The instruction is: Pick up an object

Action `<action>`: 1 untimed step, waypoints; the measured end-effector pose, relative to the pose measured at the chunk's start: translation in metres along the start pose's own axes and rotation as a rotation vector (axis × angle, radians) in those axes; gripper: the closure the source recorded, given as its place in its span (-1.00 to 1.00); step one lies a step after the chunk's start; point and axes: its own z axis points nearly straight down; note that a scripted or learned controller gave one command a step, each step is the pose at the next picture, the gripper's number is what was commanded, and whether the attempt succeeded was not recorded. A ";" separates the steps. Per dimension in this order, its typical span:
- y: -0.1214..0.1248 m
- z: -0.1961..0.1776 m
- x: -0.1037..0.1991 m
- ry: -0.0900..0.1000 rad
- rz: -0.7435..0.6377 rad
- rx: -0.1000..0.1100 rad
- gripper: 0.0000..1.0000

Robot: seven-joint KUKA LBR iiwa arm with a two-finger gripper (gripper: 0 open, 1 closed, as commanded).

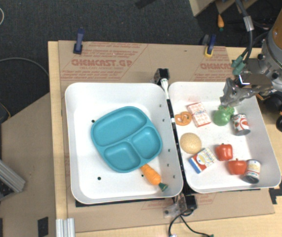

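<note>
The right bin (269, 154) holds several toy foods. A green pepper (223, 116) lies near its back, with a small can (240, 124) just to its right. My gripper (231, 98) hangs directly over the green pepper's upper edge, touching or nearly touching it. A pretzel (183, 118) and a pink box (198, 114) lie to the pepper's left. A round bun (191, 142), a red pepper (224, 152), a small carton (201, 160), another red piece (236, 167) and a second can (252, 171) sit nearer the front.
The left bin (77, 132) holds a blue divided plate (125, 138), and an orange carrot (152, 175) lies by its front right corner. A black clip (161, 76) sits on the ridge between the bins. The arm's body and cables rise at the right.
</note>
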 end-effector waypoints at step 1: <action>0.001 -0.095 0.075 0.002 0.001 -0.007 1.00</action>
